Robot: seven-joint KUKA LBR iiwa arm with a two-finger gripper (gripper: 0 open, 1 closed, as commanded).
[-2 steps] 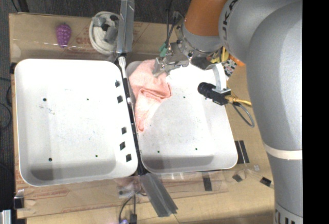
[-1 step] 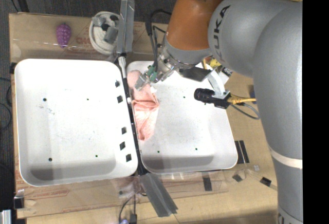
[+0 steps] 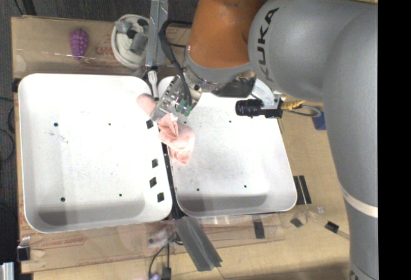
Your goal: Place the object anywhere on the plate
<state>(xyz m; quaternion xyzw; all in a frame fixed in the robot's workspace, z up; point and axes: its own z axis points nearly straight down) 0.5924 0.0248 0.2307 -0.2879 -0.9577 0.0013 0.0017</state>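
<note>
Pink object (image 3: 178, 137) lies on the right bin's (image 3: 257, 169) left edge, below the gripper (image 3: 172, 105); grip state unclear; it could slip between bins.

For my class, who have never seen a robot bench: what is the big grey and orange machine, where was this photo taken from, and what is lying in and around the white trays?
The big grey and orange machine is a robot arm reaching in from the right. The photo comes from one fixed camera above the bench, looking down at a slant. Two shallow white bins sit side by side, the left bin and the right bin. The arm's end effector is low over the strip where they meet. Just beneath it lies a soft pink object at the right bin's left edge; whether it is gripped cannot be told. Behind the bins are a small purple object and a white round object.
</note>
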